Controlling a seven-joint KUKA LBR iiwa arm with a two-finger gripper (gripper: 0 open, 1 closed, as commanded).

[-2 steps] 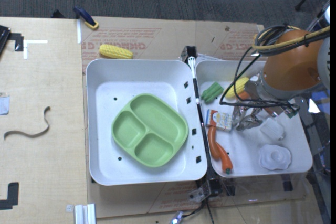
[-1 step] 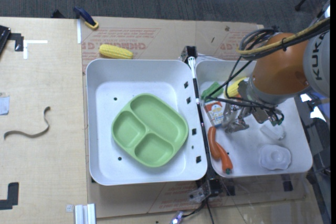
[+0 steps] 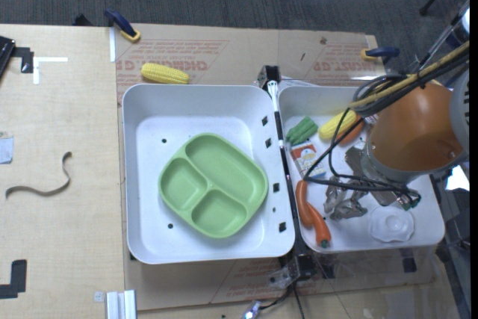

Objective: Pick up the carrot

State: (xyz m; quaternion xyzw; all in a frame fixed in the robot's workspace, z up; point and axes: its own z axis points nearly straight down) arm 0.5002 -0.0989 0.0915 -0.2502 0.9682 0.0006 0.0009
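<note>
The carrot (image 3: 308,210) is orange with a small green tip and lies along the left wall of the right bin (image 3: 426,234), near the bin's front corner. My gripper (image 3: 343,204) hangs low over the right bin, just to the right of the carrot, below the arm's orange band. A narrow strip of bin floor shows between gripper and carrot, and the carrot lies flat on the bin floor.
Also in the right bin are a green vegetable (image 3: 301,129), a yellow corn cob (image 3: 336,125), a red and white packet (image 3: 305,157) and a clear cup (image 3: 388,226). The left bin (image 3: 142,160) holds a green divided plate (image 3: 214,184). Another corn cob (image 3: 164,72) lies on the bench behind.
</note>
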